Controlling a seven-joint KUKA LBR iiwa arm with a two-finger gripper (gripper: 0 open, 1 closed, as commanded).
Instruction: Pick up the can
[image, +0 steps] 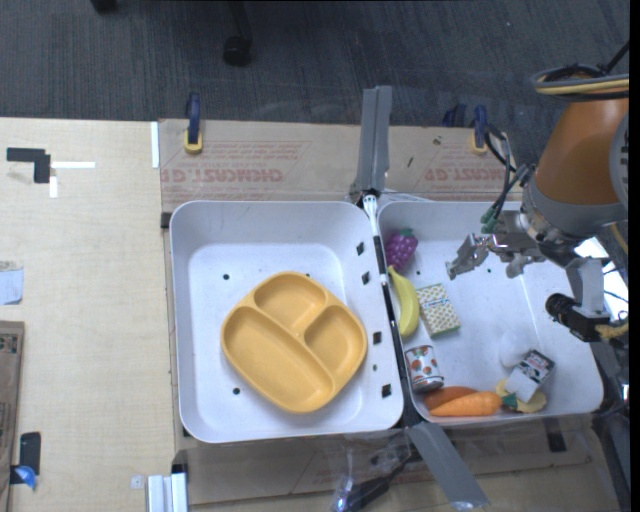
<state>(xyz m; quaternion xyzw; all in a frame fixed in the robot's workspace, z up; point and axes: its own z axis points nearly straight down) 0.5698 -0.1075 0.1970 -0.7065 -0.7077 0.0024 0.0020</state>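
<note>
Two shallow white bins sit side by side on the worktop (80, 300), seen from the fixed overhead camera.

Left bin (195, 330): it holds one yellow divided plate (293, 342), lying flat near the middle.

Right bin (475, 300): the can (424, 368) lies at the near left part of this bin, close to the dividing wall, with its red and white label showing. An orange carrot (465, 402) lies just beside it on the near side. A banana (404, 300) lies along the dividing wall beyond the can, and a bunch of purple grapes (401, 246) sits at the far left corner. A small patterned box (438, 309) rests just right of the banana. A small white carton (528, 373) lies tilted near the right near corner.

Arm: the grey arm with its orange band (585, 150) reaches in from the right. The gripper (468, 258) hangs over the far part of the right bin, pointing left. Its fingers stand slightly apart with nothing between them.

Relation: the can lies well apart from the fingers, nearer the camera and slightly left of them, with the patterned box between.
</note>
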